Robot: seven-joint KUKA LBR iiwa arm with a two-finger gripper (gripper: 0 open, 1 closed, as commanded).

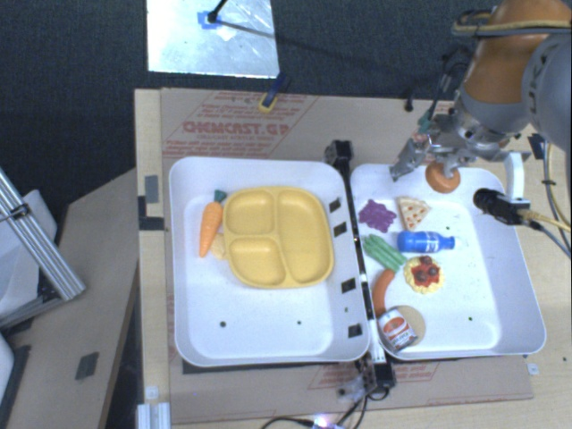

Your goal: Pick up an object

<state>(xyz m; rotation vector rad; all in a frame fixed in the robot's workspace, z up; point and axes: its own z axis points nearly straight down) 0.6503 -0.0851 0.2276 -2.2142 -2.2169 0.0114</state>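
- My end effector [427, 155] hangs over the far edge of the right bin [518, 280], just beside an orange round piece [442, 178] that lies close to that far rim.
- I cannot tell from this slanted view whether it is released or clenched; the wrist hardware hides the tips, and nothing is visibly held.
- The orange round piece looks like my nearest candidate. The rest sit toward the bin's left side: a purple piece [377, 214], a pizza slice [412, 211], a blue bottle [425, 241], a green pod [383, 252], a plate of spaghetti [424, 274], a sausage [383, 288] and a small can [398, 329] near the front left corner.
- The left bin [192, 329] carries a yellow divided tray [273, 237] with a carrot [208, 226] along its left edge.
- Risks as I judge them: the round piece may roll off or squirt away if I close off-centre, and so near the far rim I could strike the bin wall on descent.
- In the crowded left cluster, I could nudge neighbours or catch two things at once.
- The flat pizza slice and purple piece offer little height to grip, so I might close on nothing.
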